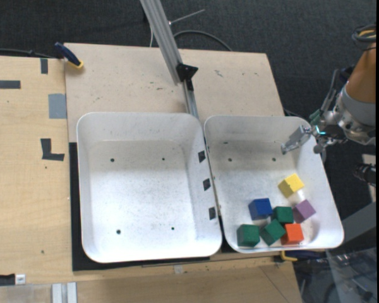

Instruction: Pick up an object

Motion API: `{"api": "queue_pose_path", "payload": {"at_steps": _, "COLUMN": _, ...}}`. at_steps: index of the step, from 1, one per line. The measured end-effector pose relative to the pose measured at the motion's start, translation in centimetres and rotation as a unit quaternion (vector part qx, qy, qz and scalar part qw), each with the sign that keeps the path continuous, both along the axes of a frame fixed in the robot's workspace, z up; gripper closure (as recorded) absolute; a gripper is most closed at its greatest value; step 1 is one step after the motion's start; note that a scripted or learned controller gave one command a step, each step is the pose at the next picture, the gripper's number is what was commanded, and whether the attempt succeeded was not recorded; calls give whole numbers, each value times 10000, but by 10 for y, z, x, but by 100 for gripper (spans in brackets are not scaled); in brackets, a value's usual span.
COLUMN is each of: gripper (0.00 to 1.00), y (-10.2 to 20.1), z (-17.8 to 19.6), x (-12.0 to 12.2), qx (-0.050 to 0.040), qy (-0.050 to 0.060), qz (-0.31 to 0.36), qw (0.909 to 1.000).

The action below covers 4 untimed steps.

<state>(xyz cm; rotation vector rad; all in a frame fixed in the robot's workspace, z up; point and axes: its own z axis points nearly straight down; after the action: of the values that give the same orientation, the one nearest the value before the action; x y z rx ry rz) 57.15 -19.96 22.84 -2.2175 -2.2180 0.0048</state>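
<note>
- Blocks sit clustered in the right bin's (240, 131) near right corner: blue block (260, 207), green blocks (248, 235), orange block (293, 233), purple block (304, 209), yellow block (292, 184).
- I see the gripper (297, 139) over that bin's far right edge; I cannot tell its fingers' state.

Blue-yellow clamp (69, 55) on bench corner; metal pole (163, 32) slanting above bins.

I was working in a robotics lab: plywood bench (164, 81) with tape marks, two white bins (139, 128), dark carpet, loose cables.
</note>
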Motion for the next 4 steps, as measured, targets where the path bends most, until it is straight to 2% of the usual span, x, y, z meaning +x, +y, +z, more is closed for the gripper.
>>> {"api": "queue_pose_path", "payload": {"at_steps": 1, "gripper": 0, "y": 0, "z": 3, "x": 1, "qx": -8, "qy": -24, "qz": 8, "qw": 10000}}
{"api": "queue_pose_path", "payload": {"at_steps": 2, "gripper": 0, "y": 1, "z": -43, "x": 7, "qx": -7, "qy": -3, "qz": 7, "qw": 10000}}
{"api": "queue_pose_path", "payload": {"at_steps": 4, "gripper": 0, "y": 2, "z": -139, "x": -1, "qx": -11, "qy": -12, "qz": 6, "qw": 10000}}
